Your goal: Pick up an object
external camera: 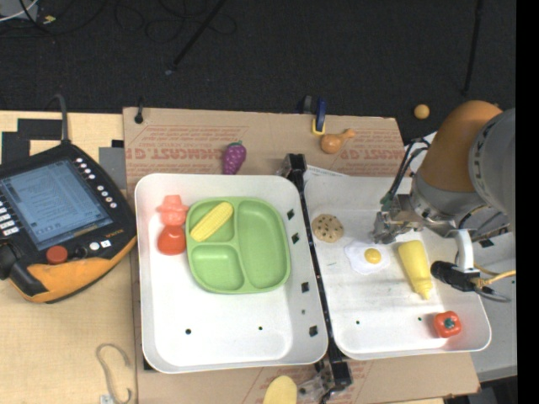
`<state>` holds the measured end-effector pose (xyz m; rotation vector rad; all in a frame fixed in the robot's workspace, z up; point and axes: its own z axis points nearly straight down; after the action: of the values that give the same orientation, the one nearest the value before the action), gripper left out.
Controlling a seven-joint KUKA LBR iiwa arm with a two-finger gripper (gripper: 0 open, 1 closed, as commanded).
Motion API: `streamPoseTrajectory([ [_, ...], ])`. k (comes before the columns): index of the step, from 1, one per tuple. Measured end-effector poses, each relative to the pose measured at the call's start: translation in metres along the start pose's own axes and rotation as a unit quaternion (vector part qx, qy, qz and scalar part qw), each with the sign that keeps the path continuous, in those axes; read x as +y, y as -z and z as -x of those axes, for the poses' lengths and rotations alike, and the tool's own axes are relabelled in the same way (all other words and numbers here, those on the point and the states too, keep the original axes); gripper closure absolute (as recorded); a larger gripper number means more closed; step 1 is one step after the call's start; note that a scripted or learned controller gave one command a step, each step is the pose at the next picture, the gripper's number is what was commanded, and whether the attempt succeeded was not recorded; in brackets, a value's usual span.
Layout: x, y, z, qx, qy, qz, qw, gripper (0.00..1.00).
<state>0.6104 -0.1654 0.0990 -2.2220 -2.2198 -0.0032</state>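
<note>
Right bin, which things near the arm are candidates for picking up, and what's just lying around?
In play, in the right bin by the tool:
cookie
fried egg
yellow bottle
tomato

Lying about:
green tray holding corn
grapes
pendant

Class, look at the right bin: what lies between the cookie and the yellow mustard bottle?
In the camera view, the fried egg lies between the cookie and the mustard bottle, on the bin floor of the right bin.
</note>
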Motion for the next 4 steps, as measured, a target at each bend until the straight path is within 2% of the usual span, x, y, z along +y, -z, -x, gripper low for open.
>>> streamPoseTrajectory([
  [1, 0.001, 0.044, 0.007, -0.001, -0.002, 0.001, 1.0, 1.0],
  [2, 0.003, 0.106, 0.005, -0.001, 0.0, 0.002, 1.0, 1.0],
  [3, 0.003, 0.13, 0.007, -0.001, -0.001, 0.0, 1.0, 1.0],
  [4, -0.006, 0.132, -0.05, 0.001, 0.002, -0.002, 1.0, 1.0],
])
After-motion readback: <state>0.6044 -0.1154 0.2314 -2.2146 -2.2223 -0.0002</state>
